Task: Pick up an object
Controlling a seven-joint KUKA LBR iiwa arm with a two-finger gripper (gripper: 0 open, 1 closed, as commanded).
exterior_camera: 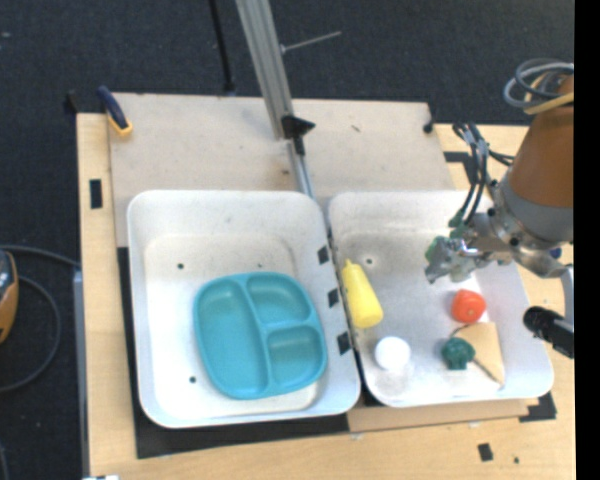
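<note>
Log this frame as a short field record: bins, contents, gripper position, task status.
left bin: holds a teal divided plate
right bin: holds a yellow object, a white object, an orange-red ball, a green object and a tan wedge
gripper: over the right bin, above and left of the ball
task status: nothing seen between its fingers
</note>
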